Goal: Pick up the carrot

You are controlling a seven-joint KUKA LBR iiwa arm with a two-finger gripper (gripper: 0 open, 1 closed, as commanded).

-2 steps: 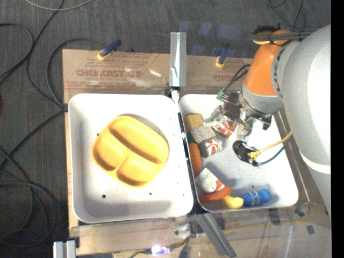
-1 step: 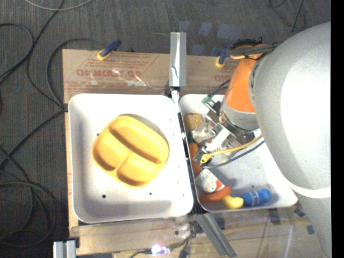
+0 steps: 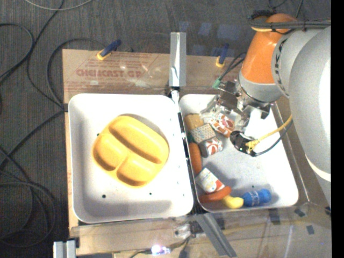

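Gripper [image 3: 224,112] is seen low over the right bin [image 3: 279,165] clutter; jaw state cannot be told. Carrot [image 3: 194,156] is seen lying along the bin's left wall, below-left of the jaws, untouched.

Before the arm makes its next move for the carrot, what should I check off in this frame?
1. Carrot in view, lying along the left wall of the right bin: ok.
2. Carrot free of neighbours: not ok; a small carton sits against its lower end and a can lies close beside it.
3. Gripper over the carrot: not ok; it sits above the packets near the bin's top.
4. Gripper holding anything: cannot tell.
5. Yellow divided dish in the left bin, out of the way: ok.
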